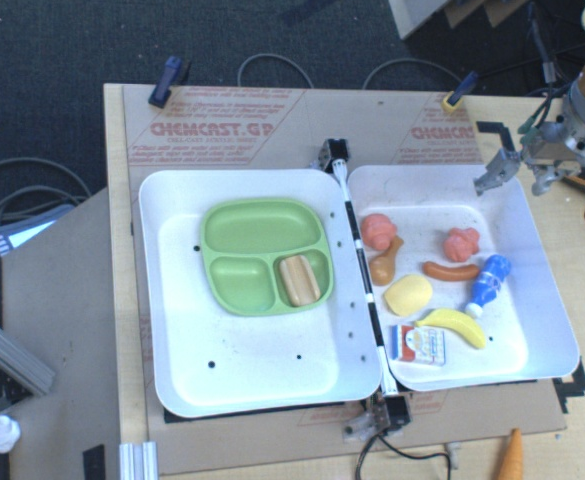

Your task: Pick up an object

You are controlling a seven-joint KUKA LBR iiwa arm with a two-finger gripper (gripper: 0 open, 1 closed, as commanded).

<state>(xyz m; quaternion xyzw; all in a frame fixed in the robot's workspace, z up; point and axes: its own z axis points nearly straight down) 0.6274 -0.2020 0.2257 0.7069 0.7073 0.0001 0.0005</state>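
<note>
Several toy foods lie in the right bin (542, 298): a pink lump (378, 230), an orange drumstick (384, 261), a second pink piece (462, 243), a sausage (451, 271), a blue bottle (487, 280), a yellow lemon (408, 294), a banana (455, 326) and a small carton (417, 344). My gripper (520, 177) hangs over the bin's far right corner, above and to the right of the toys. It is open, and nothing sits between its fingers (493, 175).
The left bin (172, 348) holds a green divided plate (262, 230) with a bread roll (298, 279) in its lower right compartment. A black divider (357, 268) runs between the bins. Cables loop behind the bench.
</note>
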